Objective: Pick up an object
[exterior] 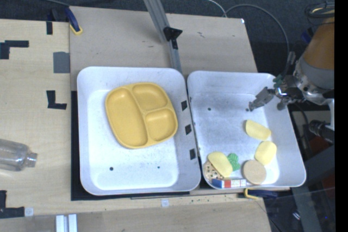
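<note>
Arm (pixel 318 57) is reaching in from the right, wrist hanging over the right bin's (pixel 217 84) upper right corner. Gripper (pixel 260 101) is pointing left and down over bare bin floor; finger state: cannot tell. Yellow pieces (pixel 257 130) are lying near, below it. Yellow tray (pixel 141 114) is sitting in the left bin (pixel 87 117).

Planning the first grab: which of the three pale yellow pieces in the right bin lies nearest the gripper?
The uppermost yellow piece, lying just below the gripper. The second sits lower by the tan disc, the third near the bin's bottom-left corner.
</note>
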Robot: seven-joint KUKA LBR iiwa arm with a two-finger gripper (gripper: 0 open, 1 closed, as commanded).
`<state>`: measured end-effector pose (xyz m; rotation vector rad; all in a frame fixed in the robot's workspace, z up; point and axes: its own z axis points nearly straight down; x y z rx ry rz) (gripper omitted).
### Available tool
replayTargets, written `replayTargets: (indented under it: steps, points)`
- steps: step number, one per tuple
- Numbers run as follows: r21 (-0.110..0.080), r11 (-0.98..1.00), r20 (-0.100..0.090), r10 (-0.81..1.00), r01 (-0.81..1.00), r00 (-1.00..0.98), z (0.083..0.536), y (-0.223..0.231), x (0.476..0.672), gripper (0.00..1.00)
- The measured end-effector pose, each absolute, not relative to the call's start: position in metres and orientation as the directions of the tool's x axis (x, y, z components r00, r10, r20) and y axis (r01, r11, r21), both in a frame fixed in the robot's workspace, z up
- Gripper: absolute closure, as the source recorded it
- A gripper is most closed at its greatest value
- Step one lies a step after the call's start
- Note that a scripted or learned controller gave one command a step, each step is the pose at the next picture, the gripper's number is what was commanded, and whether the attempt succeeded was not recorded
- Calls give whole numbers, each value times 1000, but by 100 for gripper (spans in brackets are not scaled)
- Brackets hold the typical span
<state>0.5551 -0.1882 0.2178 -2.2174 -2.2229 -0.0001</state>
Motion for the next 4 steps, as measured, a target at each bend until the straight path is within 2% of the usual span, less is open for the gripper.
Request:
replayTargets:
  steps: [1, 2, 3, 4]
  points:
    - [-1, 5, 2, 1000, 1000, -5, 228, -187, 556, 100]
    - [-11, 1, 3, 1000, 1000, -1, 151, -157, 526, 100]
    - [7, 4, -1, 1000, 1000, -4, 244, -130, 532, 100]
    - [0, 1, 0, 1000, 1000, -1, 257, -148, 530, 100]
